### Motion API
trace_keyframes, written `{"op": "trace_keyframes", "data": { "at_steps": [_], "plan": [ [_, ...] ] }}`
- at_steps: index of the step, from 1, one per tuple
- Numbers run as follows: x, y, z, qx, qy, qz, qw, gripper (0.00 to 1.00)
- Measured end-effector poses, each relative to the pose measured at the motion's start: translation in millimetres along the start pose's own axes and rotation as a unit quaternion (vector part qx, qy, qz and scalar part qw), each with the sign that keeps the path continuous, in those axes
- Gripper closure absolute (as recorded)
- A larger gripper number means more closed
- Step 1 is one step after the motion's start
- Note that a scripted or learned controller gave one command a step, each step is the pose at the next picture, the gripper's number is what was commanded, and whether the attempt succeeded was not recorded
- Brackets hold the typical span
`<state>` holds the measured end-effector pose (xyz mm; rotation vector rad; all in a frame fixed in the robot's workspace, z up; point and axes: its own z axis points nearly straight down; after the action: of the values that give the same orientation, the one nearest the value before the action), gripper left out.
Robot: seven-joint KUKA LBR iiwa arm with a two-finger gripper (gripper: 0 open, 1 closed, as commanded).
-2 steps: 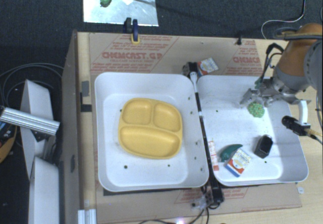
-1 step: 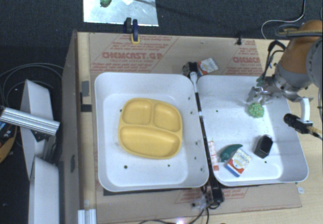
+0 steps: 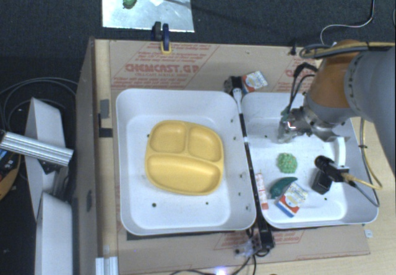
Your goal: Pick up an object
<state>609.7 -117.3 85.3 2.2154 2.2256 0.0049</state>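
Camera view: the hand [image 3: 289,129] is seen low in the right white plastic bin [image 3: 356,209], above and apart from a green knobbly ball [image 3: 286,162]; its opening cannot be told. An approach is judged underway; a descent onto the ball is called for next.

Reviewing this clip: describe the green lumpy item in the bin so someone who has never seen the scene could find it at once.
Start at the right-hand white bin, the one the grey arm reaches into. Near its middle, below the gripper, lies a small green bumpy ball. Unlike the smooth dark teal piece and the red, white and blue packet just below it, it is round, light green and knobbly.
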Motion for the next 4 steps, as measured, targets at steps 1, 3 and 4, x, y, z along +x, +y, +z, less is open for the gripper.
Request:
{"op": "trace_keyframes", "data": {
  "at_steps": [1,3,4],
  "plan": [
    [-2,-1,1,0.001,-0.001,0.001,1.0000,0.00],
    [12,-78,1,0.001,-0.001,0.002,1.0000,0.00],
    [12,-77,-9,0.000,-0.001,0.001,1.0000,1.00]
  ]
}}
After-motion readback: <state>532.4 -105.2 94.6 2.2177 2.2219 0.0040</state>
